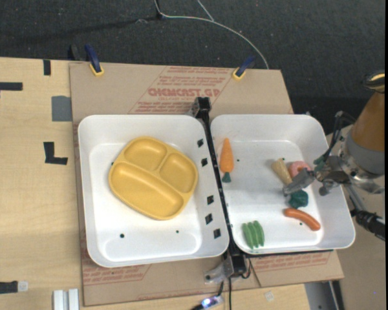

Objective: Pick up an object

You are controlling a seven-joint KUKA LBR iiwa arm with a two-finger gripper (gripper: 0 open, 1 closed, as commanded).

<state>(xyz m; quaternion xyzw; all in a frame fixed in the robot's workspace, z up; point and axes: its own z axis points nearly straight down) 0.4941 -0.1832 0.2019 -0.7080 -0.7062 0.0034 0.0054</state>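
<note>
The gripper sits low over the right side of the right bin, among a small cluster of toy foods at the right of the frame; whether it is spread or closed cannot be told from this slanted view, and nothing can be seen clamped in it. Just beside it lie a pink and tan piece above, a dark teal piece directly under it, and an orange-red sausage-like toy slightly lower. A toy carrot lies near the divider between the bins, and a green ribbed piece rests near the lower edge. The left bin holds a yellow divided plate. The teal piece looks the likeliest target: it is probably light, hard plastic, smooth and rounded, so it may squirt out sideways; a grip across its narrow middle, pressed well down, would seem safest
</note>
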